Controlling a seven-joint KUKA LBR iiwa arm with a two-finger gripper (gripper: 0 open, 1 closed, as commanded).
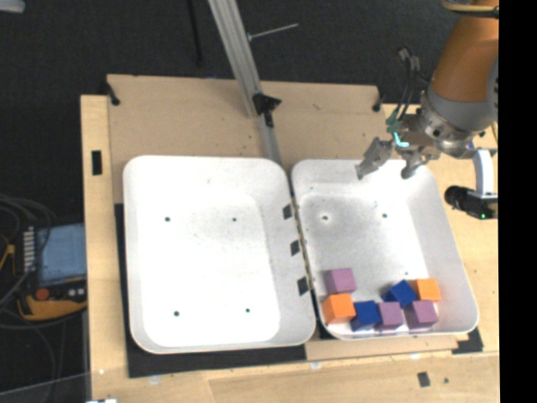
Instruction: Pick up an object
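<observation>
While the arm [466, 53] is being held in from the right, its gripper [388, 164] is being carried above the far rim of the right bin [377, 225] — fingers spread apart, nothing seen between them. The two grey fingers [370, 159] are being pointed down and leftward, over bare white floor. The blocks are being kept well apart from the gripper, clustered at the near end of the right bin: a purple block [339, 280] is being pressed against an orange block [339, 307] just in front of it; a blue block [366, 314] and a second purple block [390, 314] are being seen beside these along the near wall. Further right, another blue block [401, 292], a small orange block [428, 289] and a third purple block [421, 313] are being seen bunched together — touching, as far as can be judged. The left bin [210, 250] is being seen alongside, wall to wall with the right one.
</observation>
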